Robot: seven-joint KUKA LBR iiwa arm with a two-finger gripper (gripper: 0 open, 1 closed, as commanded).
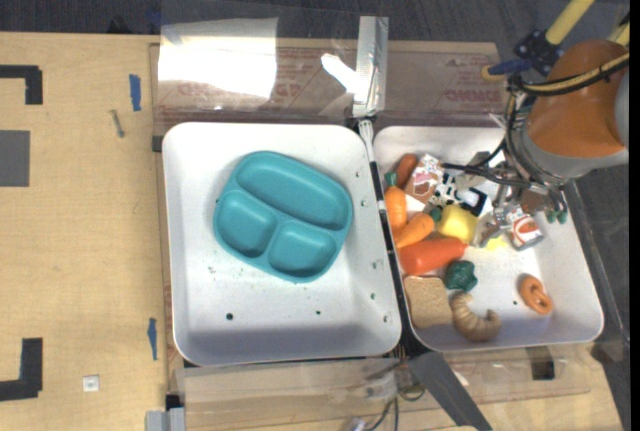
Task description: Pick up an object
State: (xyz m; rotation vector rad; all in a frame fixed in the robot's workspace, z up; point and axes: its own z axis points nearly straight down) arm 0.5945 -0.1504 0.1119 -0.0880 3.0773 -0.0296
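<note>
Hanging low over the right bin (pixel 585 314), the gripper (pixel 497 209) sits at the end of the grey arm, below the orange band (pixel 575 109). Cables and dark linkage crowd the wrist, so whether the pincer is apart, together, or clamped on anything cannot be told; nothing is visibly held.

Directly around the gripper lies a dense cluster of toy food. A yellow piece (pixel 456 222) lies just to its left, touching a black-and-white patterned item (pixel 455 189). A small red-and-white item (pixel 525 234) lies just to its right. Any of these may serve as the task's object; all rest in the upper half of the right bin.

Risk 1: multiple contact. The pieces touch one another, so a descent here is likely to strike two at once and push both aside rather than seat one.

Risk 2: slip. The orange carrot (pixel 432 254) and the orange piece (pixel 397 209) near the dividing wall look rounded and smooth and may squirt out under closing pressure.

Risk 3: wall collision. The cluster lies against the bin's left wall, limiting finger clearance on that side.

Further out, a green piece (pixel 461 273), a brown croissant (pixel 475 319) and an orange pretzel (pixel 535 294) lie more apart and appear easier targets. The left bin (pixel 190 309) holds a teal divided plate (pixel 284 214), well apart from the gripper.
</note>
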